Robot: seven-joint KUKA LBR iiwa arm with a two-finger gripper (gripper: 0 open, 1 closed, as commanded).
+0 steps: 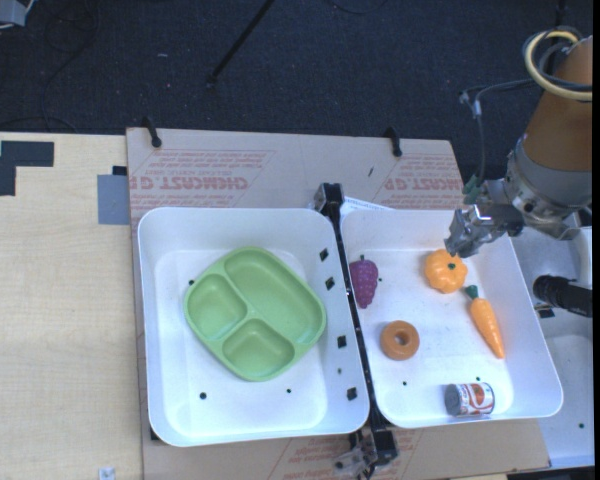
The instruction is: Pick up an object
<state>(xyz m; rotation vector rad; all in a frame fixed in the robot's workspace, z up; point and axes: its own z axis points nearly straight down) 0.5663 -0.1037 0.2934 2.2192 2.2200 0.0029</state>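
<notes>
The pumpkin (445,271), a small orange toy, rounded and lobed with a paler top, sits in the upper part of the right bin (540,393), and is judged the likely target because the gripper (464,240) hangs directly over its upper edge. The tips appear to touch or nearly touch it; nothing is seen gripped between them, and how far they stand apart cannot be told from this angle. The arm reaches in from the right, consistent with a descent onto this item. Just beside it, lower right, lies a carrot (486,326), close enough to be nudged. A doughnut (400,340) lies below left, grapes (364,279) by the divider, a can (469,399) on its side near the front. A green plate (254,313) occupies the left bin (170,268).
</notes>
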